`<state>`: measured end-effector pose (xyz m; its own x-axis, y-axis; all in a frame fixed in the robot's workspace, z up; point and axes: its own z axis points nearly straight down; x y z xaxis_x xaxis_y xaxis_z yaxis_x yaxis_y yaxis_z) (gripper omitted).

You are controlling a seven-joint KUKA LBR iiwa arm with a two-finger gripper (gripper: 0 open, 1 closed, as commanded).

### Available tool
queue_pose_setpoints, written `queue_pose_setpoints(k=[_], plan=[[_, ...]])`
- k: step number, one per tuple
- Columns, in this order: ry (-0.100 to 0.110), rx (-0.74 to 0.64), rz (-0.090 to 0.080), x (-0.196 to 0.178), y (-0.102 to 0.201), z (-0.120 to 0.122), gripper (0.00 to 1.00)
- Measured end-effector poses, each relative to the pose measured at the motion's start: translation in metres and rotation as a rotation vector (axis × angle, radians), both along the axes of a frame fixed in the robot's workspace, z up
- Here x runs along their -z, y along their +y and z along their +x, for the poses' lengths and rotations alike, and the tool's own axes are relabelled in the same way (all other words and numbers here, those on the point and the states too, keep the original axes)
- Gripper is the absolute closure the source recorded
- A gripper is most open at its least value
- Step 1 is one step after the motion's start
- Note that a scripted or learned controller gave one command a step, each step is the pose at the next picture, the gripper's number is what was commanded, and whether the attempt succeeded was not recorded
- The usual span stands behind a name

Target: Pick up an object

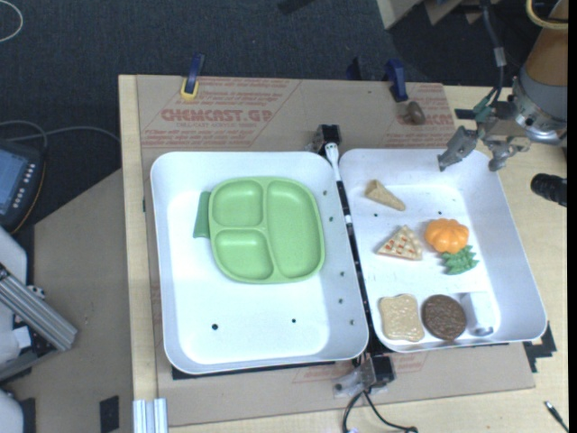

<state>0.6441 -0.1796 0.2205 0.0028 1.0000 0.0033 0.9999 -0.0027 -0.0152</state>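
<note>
The tool (475, 150) hangs over the far right corner of the right bin (516, 242), fingers spread wide and holding nothing; the nearest pick, by my reckoning, is the cheese wedge (384, 196), lying apart from the pizza slice (400, 244) and the orange (447, 235); best to centre over it, straddle its narrow width, and descend fully before closing.

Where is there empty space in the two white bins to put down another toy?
The left bin has bare floor below and left of the green divided plate. In the right bin, bare floor lies along the top, between the cheese wedge and the pincer. Its lower half is crowded: pizza slice, orange pumpkin, bread slice, round cookie.
</note>
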Motion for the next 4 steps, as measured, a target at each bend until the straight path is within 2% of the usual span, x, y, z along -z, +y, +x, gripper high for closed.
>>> queue_pose_setpoints(k=[1, 2, 3, 4], plan=[[-0.015, -0.003, -0.003, -0.009, 0.000, 0.003, 0.00], [-0.010, -0.005, -0.002, 0.050, 0.005, 0.010, 0.00], [-0.010, -0.002, -0.003, 0.107, -0.004, 0.010, 0.00], [-0.012, -0.004, -0.003, 0.137, -0.003, 0.010, 0.00]])
